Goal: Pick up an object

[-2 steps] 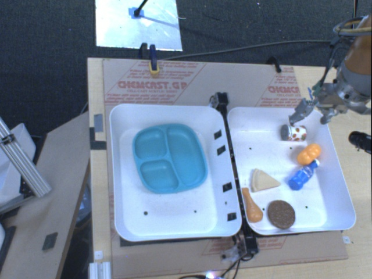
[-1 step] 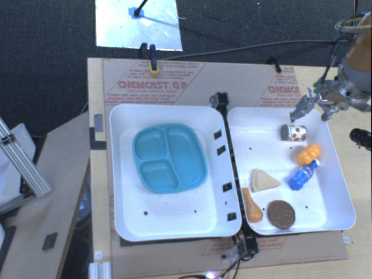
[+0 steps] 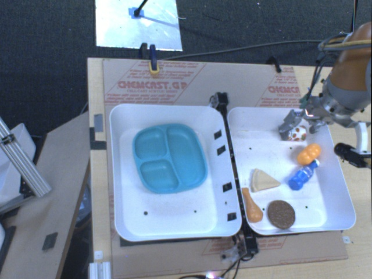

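The right bin [image 3: 267, 156] holds several small objects. A white piece with red dots [image 3: 298, 134] lies near its far right side, and my gripper [image 3: 290, 124] hangs right over that piece's left edge. Nearer the front lie an orange lump [image 3: 308, 154], a blue bottle-like toy [image 3: 301, 178], a cream wedge [image 3: 264, 180], an orange carrot-like stick [image 3: 250, 204] and a brown round cookie [image 3: 281, 213]. The grey arm with its orange band [image 3: 349, 68] comes in from the upper right.
The left bin [image 3: 125, 214] carries a blue divided plate [image 3: 170, 157]. A black hinge strip [image 3: 228, 156] runs between the two bins. A blue and yellow clamp [image 3: 153, 60] stands at the bench's back edge, and a black cable crosses behind it.
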Controlling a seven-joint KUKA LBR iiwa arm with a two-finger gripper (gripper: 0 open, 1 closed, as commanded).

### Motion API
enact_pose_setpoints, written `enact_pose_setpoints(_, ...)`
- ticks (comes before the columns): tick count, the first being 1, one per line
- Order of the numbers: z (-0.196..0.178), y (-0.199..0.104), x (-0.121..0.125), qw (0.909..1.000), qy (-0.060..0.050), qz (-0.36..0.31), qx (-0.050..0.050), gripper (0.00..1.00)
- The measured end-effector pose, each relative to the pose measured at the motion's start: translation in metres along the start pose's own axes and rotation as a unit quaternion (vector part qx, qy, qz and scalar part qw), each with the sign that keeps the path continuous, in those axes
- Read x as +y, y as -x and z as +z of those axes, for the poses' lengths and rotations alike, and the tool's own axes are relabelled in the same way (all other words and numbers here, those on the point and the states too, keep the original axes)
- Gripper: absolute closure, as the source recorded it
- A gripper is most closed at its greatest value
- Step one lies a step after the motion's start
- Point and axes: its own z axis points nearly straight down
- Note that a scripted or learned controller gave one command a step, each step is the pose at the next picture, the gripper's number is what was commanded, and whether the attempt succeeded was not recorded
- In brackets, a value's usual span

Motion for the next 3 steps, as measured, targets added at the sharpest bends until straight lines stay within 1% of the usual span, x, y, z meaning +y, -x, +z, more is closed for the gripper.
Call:
enact_pose_setpoints(1, 0.045, 0.008, 0.001, 1.0, 0.001, 0.0, -0.001, 0.0)
enact_pose_setpoints(2, 0.107, 0.009, 0.002, 1.0, 0.001, 0.0, 0.0, 0.0)
enact_pose_setpoints(3, 0.093, 0.009, 0.004, 1.0, 0.004, 0.001, -0.001, 1.0)
